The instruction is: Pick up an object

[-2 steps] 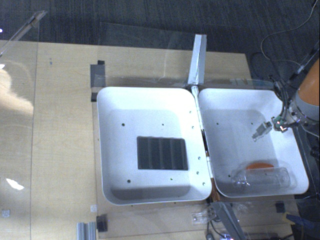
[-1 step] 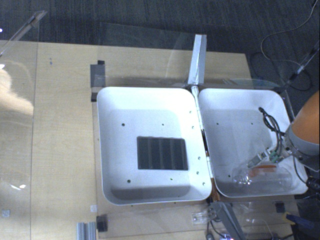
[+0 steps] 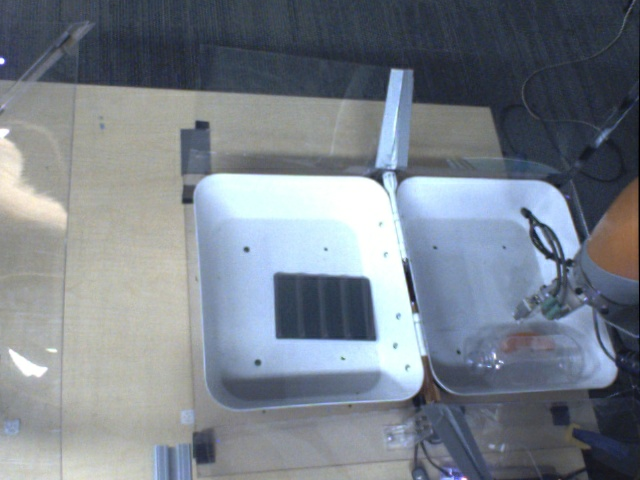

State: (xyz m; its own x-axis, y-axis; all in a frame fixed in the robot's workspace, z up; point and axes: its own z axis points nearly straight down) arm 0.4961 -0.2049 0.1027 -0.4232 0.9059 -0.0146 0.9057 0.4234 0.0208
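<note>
Pale wooden bench fills most of the view, with dark carpet running behind it at twelve o'clock and a clear plastic sheet catching glare along the nine o'clock side. Two shallow white bins sit side by side on the wood. At the three o'clock edge the arm leans in, its orange band showing above the grey wrist, and the gripper points down and toward nine o'clock over the right bin. Whether anything sits between its tips, or how wide they stand, cannot be made out at this size.

Just below the gripper, toward six o'clock, a clear plastic bottle with an orange label lies on its side on the bin floor. A thin black cable loops down past the wrist from twelve o'clock. The left bin holds a dark ribbed block near its centre. A metal bar rises where the bins meet.
</note>
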